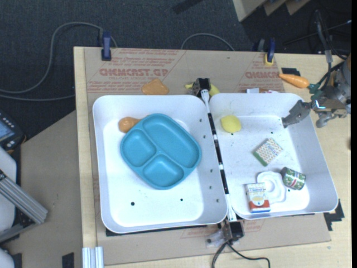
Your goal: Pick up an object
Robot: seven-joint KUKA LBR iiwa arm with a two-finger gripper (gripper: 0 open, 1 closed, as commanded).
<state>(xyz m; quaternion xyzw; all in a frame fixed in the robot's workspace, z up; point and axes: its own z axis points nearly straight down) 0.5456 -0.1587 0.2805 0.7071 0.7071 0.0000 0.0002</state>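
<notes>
The right bin [312, 149] holds a yellow lemon-shaped piece [230, 123] at its far left and a green-and-white checked packet [268, 151] in the middle. At its near side lie a green crumpled can [294, 178], a white round lid [271, 183] and a small red-and-white carton [257, 197]. My gripper [308, 116] hangs over the bin's far right part, open, with nothing between its fingers [293, 115]. It is apart from all the objects; the packet is the closest.
The left bin [111, 194] bears a blue divided plate [160, 149] with an orange piece [128, 124] at its far left rim. On the bench behind the bins lie an orange lump [154, 87], a toy carrot [294, 81] and a yellow-and-black item [202, 86].
</notes>
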